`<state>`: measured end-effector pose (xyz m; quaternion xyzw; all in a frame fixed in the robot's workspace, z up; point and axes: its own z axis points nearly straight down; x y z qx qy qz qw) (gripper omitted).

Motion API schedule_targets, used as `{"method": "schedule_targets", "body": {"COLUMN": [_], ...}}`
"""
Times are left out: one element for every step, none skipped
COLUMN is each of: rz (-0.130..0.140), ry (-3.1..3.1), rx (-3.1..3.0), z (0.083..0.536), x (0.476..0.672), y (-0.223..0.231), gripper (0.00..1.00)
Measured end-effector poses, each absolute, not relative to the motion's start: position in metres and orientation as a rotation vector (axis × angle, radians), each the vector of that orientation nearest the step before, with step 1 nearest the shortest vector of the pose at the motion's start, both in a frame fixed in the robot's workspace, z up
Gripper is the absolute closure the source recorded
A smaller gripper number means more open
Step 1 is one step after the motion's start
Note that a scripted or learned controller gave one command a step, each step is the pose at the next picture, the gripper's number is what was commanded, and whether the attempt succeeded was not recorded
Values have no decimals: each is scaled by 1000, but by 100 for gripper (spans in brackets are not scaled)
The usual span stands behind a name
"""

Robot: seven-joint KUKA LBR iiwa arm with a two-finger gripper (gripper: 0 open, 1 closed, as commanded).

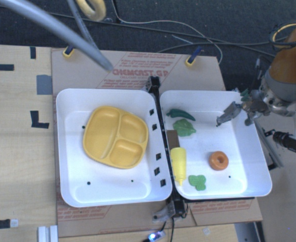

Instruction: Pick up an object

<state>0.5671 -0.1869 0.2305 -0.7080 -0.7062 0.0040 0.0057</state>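
Right bin point(248, 150) contents: dark green pepper point(181, 114) lying flat near the far left corner; light green leafy piece point(185, 128) just in front of it; yellow bottle point(178, 163) lying along the left wall; small green piece point(197, 182) near the front wall; orange donut point(219, 160) mid-floor, flat.

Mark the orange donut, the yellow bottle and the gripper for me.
orange donut point(219, 161), camera view, on its ring, right bin.
yellow bottle point(178, 161), camera view, middle of its body.
gripper point(237, 114), camera view, midway between the fingertips, above the right bin's far right corner.
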Motion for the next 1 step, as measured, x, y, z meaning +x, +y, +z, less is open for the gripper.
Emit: {"method": "schedule_targets", "body": {"rz": [2], "ry": [-2222], "rx": [-2220], "z": [238], "x": [570], "y": [-187], "gripper": [0]}}
